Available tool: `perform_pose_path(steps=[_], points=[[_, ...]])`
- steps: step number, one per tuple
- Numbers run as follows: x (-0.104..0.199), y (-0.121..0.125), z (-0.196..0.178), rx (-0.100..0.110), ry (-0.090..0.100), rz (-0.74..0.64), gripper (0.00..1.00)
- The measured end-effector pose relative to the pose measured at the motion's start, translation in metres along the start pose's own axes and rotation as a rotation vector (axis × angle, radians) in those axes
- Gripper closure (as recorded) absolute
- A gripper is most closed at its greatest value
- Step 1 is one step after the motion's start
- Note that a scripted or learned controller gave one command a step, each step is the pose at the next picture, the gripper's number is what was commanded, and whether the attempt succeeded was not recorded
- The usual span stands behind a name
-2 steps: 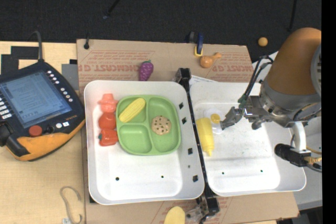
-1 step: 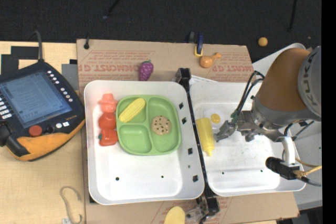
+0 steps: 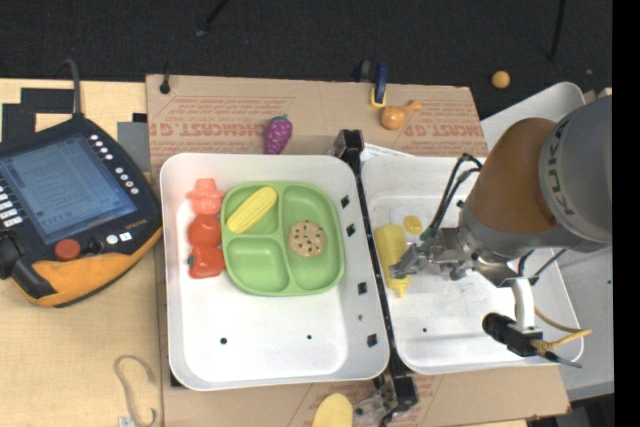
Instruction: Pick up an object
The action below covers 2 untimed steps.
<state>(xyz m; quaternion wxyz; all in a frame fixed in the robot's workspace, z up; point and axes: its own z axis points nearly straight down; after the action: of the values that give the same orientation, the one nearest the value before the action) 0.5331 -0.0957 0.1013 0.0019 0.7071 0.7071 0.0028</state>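
The gripper (image 3: pixel 408 262) was seen low in the right bin (image 3: pixel 455 350), at centre right of the frame, beside a yellow toy (image 3: pixel 390 243); the state of its jaws could not be told. A green divided plate (image 3: pixel 262 265) lay in the left bin (image 3: pixel 260 355).

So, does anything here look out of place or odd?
Yes. Several toys lie outside the bins: purple grapes and an orange pear on the cardboard behind them, a yellow piece at the front edge, and an orange ball on the dark floor. Nothing looks spilled or broken.
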Motion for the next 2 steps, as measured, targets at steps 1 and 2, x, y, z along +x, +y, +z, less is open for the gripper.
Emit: perform_pose_path(steps=[1, 2], points=[[-0.0043, 0.0073, 0.0012, -0.013, -0.005, 0.007, 0.00], [-0.0046, -0.0002, 0.0004, 0.000, -0.004, 0.010, 1.00]])
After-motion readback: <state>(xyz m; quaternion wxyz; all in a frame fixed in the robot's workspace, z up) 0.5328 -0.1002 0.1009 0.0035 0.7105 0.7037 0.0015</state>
